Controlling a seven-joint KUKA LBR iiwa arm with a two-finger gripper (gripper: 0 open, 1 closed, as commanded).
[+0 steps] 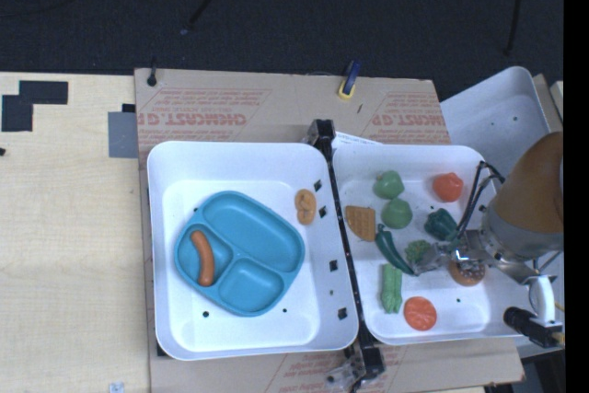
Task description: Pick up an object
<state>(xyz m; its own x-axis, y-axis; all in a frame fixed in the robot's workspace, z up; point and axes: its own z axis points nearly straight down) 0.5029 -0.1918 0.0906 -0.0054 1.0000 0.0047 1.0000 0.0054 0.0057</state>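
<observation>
The right bin (497, 308) holds several toy foods: two round green pieces (388, 184) (398, 213), a red tomato (448, 187), a dark teal pepper (440, 223), an orange wedge (361, 222), a long dark green pepper (394, 251), a pale green pod (391, 287) and an orange-red ball (421, 313). My gripper (444, 258) is low inside this bin, between a small leafy green piece (420, 250) and a brown ring-shaped piece (467, 273). The arm's wrist hides part of the bin's right side.
In the left bin (166, 308) lies a blue divided tray (253, 253) with a sausage (203, 257) in it, and a small orange-brown piece (305, 205) sits by the bin's right wall. A black divider (339, 235) separates the bins. Cardboard lies beneath both.
</observation>
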